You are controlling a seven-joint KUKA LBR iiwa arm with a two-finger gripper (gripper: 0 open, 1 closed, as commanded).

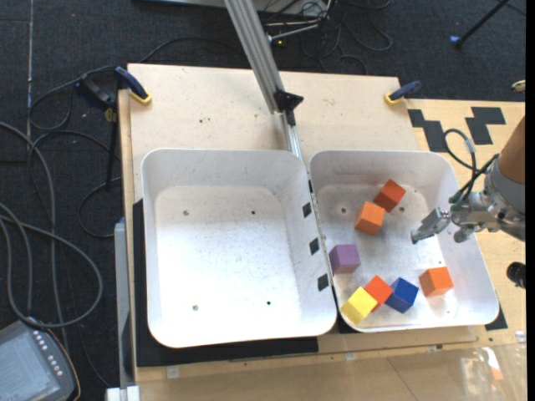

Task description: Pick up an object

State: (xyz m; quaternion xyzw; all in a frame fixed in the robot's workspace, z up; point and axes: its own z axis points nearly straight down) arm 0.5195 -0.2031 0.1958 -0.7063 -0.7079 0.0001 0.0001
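The gripper [428,226] hovers above the right bin [468,192]; whether it is open or closed, I cannot tell. An orange cube [435,281] lies just below it, matte and square-edged.

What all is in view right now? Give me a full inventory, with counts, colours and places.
Orange blocks: four, all in the right bin: one at the back, one just in front of it, one near the right wall, one between the yellow and blue blocks.
Purple block: one, right bin, near the divider.
Yellow block: one, right bin, front edge.
Blue block: one, right bin, front.
Bins: two, white, side by side: left bin, right bin.
Clamps: two, blue and yellow, at the bench's back corners.
Claw: one, grey, over the right bin's right side.
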